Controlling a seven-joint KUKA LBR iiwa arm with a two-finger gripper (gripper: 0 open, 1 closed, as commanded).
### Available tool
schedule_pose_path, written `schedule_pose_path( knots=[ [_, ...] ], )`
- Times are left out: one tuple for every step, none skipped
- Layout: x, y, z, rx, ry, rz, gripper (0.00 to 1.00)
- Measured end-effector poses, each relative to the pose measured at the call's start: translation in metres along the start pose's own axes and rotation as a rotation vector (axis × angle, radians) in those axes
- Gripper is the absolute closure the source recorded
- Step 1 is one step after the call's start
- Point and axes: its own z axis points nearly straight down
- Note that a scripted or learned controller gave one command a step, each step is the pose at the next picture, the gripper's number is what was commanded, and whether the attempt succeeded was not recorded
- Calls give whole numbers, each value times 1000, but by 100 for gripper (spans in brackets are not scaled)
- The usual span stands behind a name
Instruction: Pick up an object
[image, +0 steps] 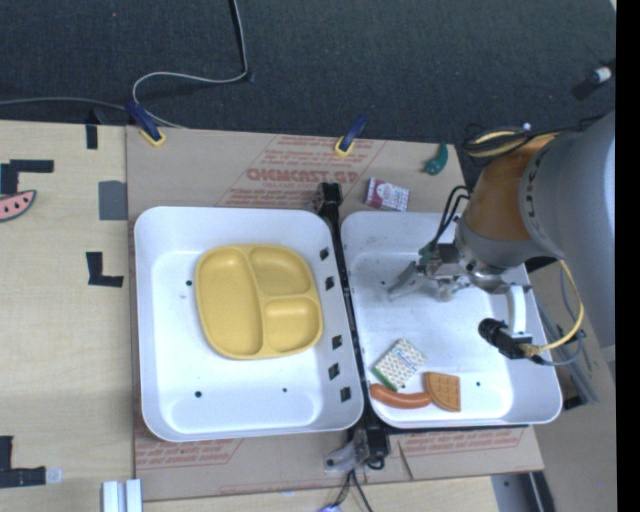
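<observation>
Toys crowd the right white plastic bin's near edge, a red sausage-shaped piece, tan waffle-textured wedge and checkered square card, nearer the camera than the two-finger metal gripper, fingers spread, nothing between them.

Single fixed camera above the table, looking down at a slant. Both white bins fill mid-frame; the arm enters at right.
</observation>
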Motion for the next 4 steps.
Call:
schedule_pose_path(
  knots=[
    [10, 0, 10, 2, 0, 0, 0],
    [11, 0, 0, 1, 0, 0, 100],
    [11, 0, 0, 1, 1, 0, 0],
    [12, 0, -9, 2, 2, -1, 100]
  ],
)
